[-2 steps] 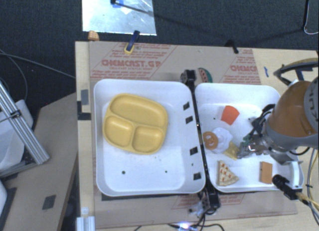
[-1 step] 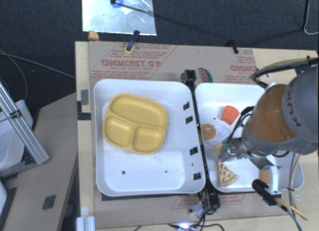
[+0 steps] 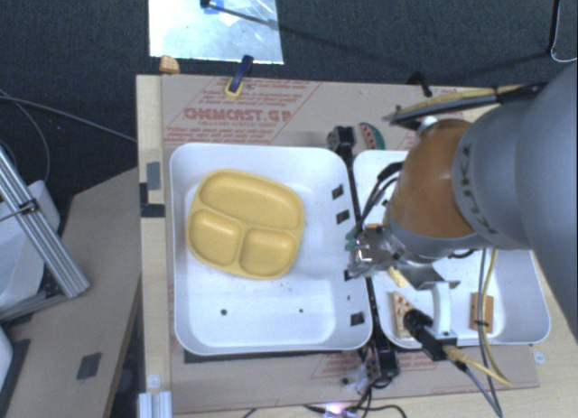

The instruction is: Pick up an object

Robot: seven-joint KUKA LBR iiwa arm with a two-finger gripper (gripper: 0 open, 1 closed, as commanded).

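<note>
— What is lying in the left part of the frame?

— A pale yellow plastic plate with three compartments (image 3: 245,223) is resting in the upper half of the shallow white left-hand bin (image 3: 262,317), its two smaller compartments facing the lower edge of the picture.

— And what is the tabletop (image 3: 271,114) showing above that bin?

— Brown cardboard with red lettering is covering it, and a shiny silver sheet (image 3: 215,10) is lying on the dark floor at the upper left.

— Where is the arm working?

— The grey arm with its orange band (image 3: 433,192) is hanging over the shallow white right-hand bin (image 3: 528,312), right of centre, hiding much of it.

— Is the hand (image 3: 372,255) gripping anything?

— It is sitting over the wall between the two bins, and I cannot tell whether it is spread or pressed together.
</note>
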